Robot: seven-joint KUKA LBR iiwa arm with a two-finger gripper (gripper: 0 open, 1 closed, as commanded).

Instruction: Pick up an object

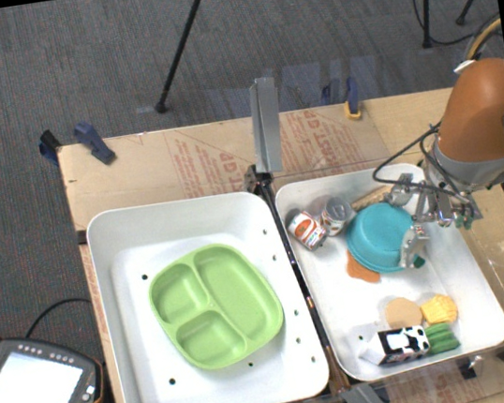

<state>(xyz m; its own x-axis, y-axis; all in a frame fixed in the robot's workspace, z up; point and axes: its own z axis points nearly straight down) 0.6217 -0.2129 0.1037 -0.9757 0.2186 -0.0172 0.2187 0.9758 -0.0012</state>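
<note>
Nearest me, at the lower left, a teach pendant (38,398) lies on the floor beside the counter (179,160). On the counter I see two white bins side by side. The left bin (126,244) holds a green divided plate (216,306) lying flat near its middle. In the near corner of the right bin (465,285) sit a small black-and-white carton (403,343), a green piece (442,338) just beside it, a yellow piece (440,310) and a tan round piece (402,311). Farther in lies a blue bowl (383,237), with an orange piece (362,270) showing under its near edge. Left of the bowl I see a red-and-white can (307,231) and a grey can (335,212), close together. The gripper (414,251) hangs over the bowl's right rim; I cannot tell how far the fingers are parted, nor whether they have hold of anything. The arm (477,122) enters from the right.
</note>
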